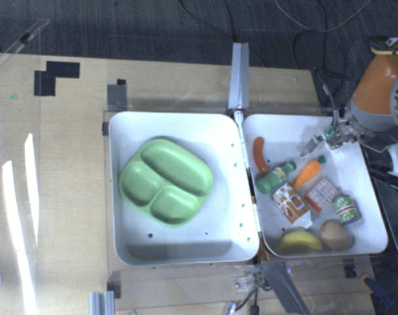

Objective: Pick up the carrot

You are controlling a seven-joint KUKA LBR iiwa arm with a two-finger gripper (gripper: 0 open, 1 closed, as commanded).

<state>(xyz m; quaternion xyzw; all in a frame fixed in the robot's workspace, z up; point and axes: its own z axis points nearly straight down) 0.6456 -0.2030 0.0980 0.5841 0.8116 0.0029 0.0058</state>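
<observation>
Claw (319, 143) first: we see it low over the right bin (373, 195), near that bin's far edge, but its tip is too small and blurred for us to tell how it is set, and we cannot make out anything held in it. It sits just beyond the carrot's leafy end, and we cannot tell whether they touch. The carrot (308, 174) lies in the right bin on a slant, its green top pointing up and right toward the claw, its orange tip down and left toward a small carton (291, 203). A green bottle (275, 176) lies just to its left. A green divided plate (167, 182) rests in the left bin (120, 241).
</observation>
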